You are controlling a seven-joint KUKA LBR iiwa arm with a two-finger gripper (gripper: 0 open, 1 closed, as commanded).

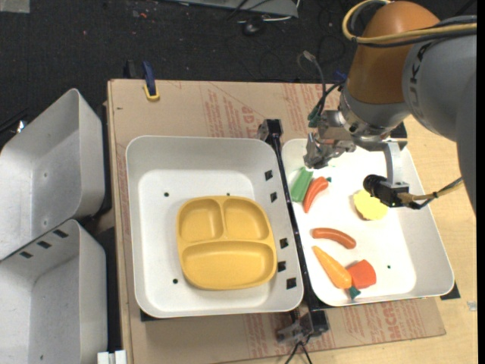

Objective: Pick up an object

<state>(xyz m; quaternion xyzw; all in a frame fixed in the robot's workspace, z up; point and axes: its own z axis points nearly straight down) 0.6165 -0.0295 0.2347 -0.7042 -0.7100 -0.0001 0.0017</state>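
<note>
Right bin (424, 275) holds six toy foods: one green piece (301, 183) and one red pepper (315, 192) at far left, one yellow piece (369, 205) at right, one sausage (333, 237) mid-bin, one carrot (333, 268) and one red-orange piece (362, 274) near edge. Gripper (320, 156) hangs just above green piece; finger spread cannot be told; nothing seen held. Left bin (144, 203): one yellow divided tray (226, 242), three compartments.
</note>
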